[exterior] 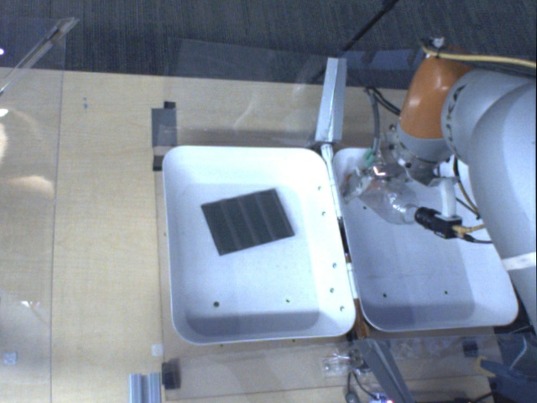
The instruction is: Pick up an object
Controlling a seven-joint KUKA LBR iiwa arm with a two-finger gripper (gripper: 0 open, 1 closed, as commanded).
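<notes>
A dark grey ribbed rectangular pad (248, 221) lies flat in the left white bin (193, 309), turned slightly off square. My gripper (372, 183) hangs low over the far left corner of the right white bin (445, 305), under the orange band of the arm (430, 86). The gripper's metal parts blur into the bin wall there, so what lies beneath it is hidden.
A metal divider post (331, 99) rises behind the gap between the two bins. Black cables (445, 223) hang from the wrist over the right bin. The large grey arm body (503, 158) covers the right bin's far right side. Small black brackets (165, 124) sit on the bench.
</notes>
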